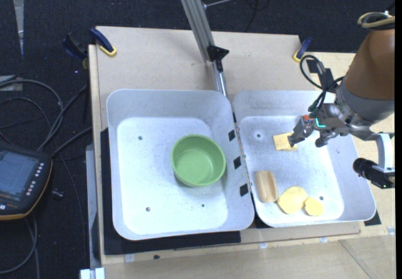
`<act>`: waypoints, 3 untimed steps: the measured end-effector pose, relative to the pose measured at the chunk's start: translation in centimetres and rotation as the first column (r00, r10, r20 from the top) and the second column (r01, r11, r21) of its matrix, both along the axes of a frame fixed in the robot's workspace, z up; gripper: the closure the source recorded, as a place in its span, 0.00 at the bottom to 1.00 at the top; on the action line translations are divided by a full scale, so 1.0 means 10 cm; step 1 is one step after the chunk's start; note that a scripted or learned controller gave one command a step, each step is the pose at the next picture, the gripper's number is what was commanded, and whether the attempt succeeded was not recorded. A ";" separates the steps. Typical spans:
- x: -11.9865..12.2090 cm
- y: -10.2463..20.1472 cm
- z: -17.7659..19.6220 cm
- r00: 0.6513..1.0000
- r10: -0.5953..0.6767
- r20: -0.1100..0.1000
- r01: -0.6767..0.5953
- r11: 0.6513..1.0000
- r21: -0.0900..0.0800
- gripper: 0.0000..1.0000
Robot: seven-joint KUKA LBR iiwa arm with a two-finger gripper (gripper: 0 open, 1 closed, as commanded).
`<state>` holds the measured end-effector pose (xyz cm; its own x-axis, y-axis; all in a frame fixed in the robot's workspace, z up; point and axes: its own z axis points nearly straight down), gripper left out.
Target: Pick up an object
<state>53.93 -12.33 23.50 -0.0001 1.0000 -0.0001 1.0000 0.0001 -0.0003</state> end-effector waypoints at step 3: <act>-0.05 -0.06 -1.23 1.000 -0.001 -0.005 0.001 1.000 0.001 0.00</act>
